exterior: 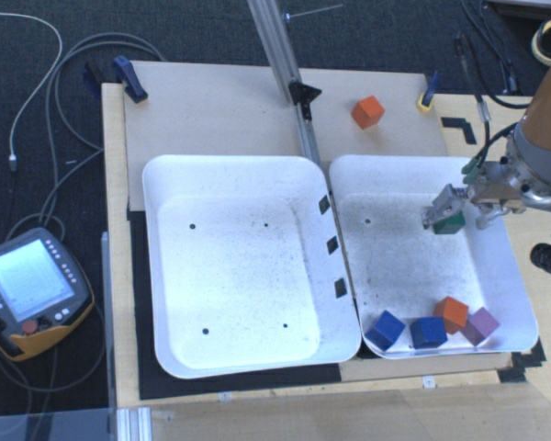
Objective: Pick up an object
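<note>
The claw hangs over the upper part of the right bin. A small green block sits between its fingers, partly hidden by them, so the claw looks closed on it. The arm is cut off at the right edge. In the lower corner of this bin lie two blue cubes, an orange cube and a purple cube, close together. Another orange cube rests on the surface behind the bins.
</note>
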Action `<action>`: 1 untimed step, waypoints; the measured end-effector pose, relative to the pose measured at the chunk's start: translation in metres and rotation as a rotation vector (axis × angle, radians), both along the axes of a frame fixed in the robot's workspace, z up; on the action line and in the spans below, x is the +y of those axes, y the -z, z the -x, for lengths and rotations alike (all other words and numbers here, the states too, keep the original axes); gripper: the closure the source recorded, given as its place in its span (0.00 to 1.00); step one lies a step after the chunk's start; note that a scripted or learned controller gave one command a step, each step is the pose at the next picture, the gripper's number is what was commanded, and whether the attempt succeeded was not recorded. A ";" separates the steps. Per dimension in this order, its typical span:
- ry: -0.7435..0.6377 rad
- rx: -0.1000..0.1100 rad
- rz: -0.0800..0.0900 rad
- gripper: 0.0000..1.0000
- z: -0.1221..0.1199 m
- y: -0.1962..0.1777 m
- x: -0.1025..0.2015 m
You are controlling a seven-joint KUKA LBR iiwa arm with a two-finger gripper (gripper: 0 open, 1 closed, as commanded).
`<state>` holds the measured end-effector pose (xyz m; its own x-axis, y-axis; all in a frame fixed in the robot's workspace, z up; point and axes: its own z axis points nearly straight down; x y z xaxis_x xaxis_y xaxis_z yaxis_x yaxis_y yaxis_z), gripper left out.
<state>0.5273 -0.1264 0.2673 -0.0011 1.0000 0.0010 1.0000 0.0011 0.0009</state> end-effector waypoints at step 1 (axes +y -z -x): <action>-0.002 -0.003 0.000 1.00 -0.001 -0.011 0.001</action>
<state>0.5282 -0.1257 0.2784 -0.0034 1.0000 0.0012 1.0000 0.0034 0.0037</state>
